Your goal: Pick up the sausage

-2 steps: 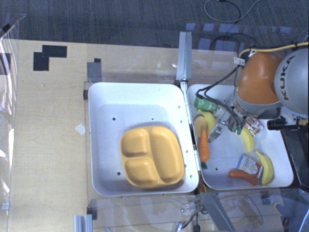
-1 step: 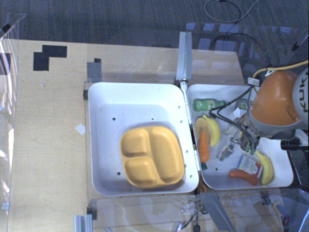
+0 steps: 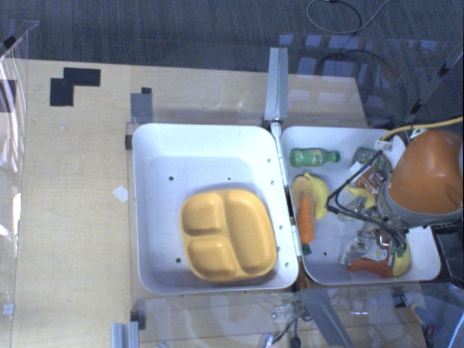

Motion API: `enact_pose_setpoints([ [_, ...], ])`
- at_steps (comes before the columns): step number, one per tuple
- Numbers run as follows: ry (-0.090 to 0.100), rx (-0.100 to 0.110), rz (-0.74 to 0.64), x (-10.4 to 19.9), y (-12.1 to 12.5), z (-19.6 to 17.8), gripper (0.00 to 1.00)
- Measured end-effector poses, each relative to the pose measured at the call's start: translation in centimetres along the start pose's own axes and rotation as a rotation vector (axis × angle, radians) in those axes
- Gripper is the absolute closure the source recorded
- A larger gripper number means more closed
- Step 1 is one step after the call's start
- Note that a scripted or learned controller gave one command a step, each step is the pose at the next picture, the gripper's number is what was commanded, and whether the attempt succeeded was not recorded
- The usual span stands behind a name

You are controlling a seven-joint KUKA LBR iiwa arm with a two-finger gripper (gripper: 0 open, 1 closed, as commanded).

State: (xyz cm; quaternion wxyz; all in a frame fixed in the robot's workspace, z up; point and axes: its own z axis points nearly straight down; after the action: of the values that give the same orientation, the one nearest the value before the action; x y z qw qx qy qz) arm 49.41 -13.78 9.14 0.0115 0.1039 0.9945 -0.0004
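progress first: you are at the reach, not the lift. the sausage (image 3: 370,267), a reddish-brown curved piece, lies flat on the floor of the right bin (image 3: 319,270), close to the bin's near wall, and nothing about it looks raised. the gripper (image 3: 371,246) hangs just above it, under the orange band (image 3: 433,169) of the arm, so you can judge the approach as nearly done while the closing, the grasp and the lift are all left to do.

around the sausage: a banana (image 3: 401,262) lies touching or almost touching its right end, and i cannot tell which. a carrot (image 3: 306,220) lies well to the sausage's left, near the wall between the bins, a yellow fruit (image 3: 316,188) sits beyond the carrot, and a green bottle (image 3: 315,156) lies on its side farther back still. the yellow tray (image 3: 228,232) is in the left bin (image 3: 156,194), far to the sausage's left, and plays no part.

hard to read for you: the gripper is a tangle of metal and cables seen from above, so i cannot tell how it is set or whether it touches the sausage. the arm's bulk covers the bin floor behind and to the right of the sausage, and whatever lies there is hidden.
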Motion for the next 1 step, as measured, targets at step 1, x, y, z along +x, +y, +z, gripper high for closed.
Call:
enact_pose_setpoints([
  [1,0.003,0.002,-0.062,0.61,2.39,0.03,0.00],
])
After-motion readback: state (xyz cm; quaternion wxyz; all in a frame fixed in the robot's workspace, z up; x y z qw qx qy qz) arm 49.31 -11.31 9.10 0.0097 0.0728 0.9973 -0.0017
